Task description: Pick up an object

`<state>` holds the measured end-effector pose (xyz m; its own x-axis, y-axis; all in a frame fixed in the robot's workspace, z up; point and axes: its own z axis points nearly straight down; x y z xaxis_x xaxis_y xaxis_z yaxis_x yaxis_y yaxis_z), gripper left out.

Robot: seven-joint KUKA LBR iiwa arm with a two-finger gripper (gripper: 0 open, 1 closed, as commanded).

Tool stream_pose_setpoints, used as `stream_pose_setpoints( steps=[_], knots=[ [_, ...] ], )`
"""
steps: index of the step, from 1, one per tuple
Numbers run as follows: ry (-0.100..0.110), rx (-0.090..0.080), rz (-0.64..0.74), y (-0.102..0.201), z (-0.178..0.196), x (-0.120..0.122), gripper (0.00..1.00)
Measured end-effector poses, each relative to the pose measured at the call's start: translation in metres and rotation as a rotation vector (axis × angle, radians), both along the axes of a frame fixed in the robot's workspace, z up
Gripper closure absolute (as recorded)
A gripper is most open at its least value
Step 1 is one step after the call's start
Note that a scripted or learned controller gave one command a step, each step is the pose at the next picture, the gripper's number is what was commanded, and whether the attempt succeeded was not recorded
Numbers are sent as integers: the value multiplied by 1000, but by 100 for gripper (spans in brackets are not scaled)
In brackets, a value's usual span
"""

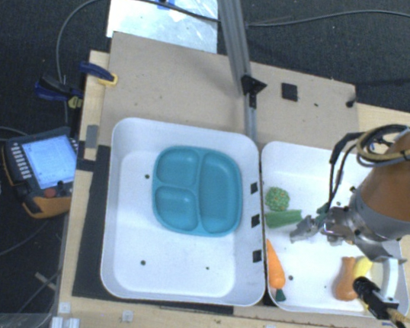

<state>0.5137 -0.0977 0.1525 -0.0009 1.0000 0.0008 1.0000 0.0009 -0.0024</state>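
Dark carpet surrounds a tan worktop (201,89) that carries two shallow white bins side by side. Taking the right bin (305,164) as the landmark: the left bin (173,270) beside it holds a blue divided plate (198,190), and all the small items lie inside the right bin itself. Near its left wall sits a green broccoli toy (277,199) touching a flat green piece (283,217); further along that wall, toward the front corner, lies an orange carrot (275,264). Toward the bin's front right lies a yellow-orange toy (349,277).

The hand (305,231) hovers over the bin's middle, just beside the flat green piece, and nothing shows between its fingers; whether they are spread or pressed together I cannot tell.

These look like light, stiff plastic play foods with smooth, likely slippery skins. The carrot would probably take best across its thicker middle, where its sides run nearly parallel; the broccoli's knobbly head should offer better purchase.
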Motion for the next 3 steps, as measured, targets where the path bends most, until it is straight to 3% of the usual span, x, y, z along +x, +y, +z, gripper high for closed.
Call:
stream_pose_setpoints(
  steps=[1, 2, 3],
  knots=[
    [0, -1, -1, -9, -55, 4, 0],
    [-5, -1, 1, -9, -41, 5, 100],
    [-9, -2, 4, -9, 23, 10, 100]
  ],
)
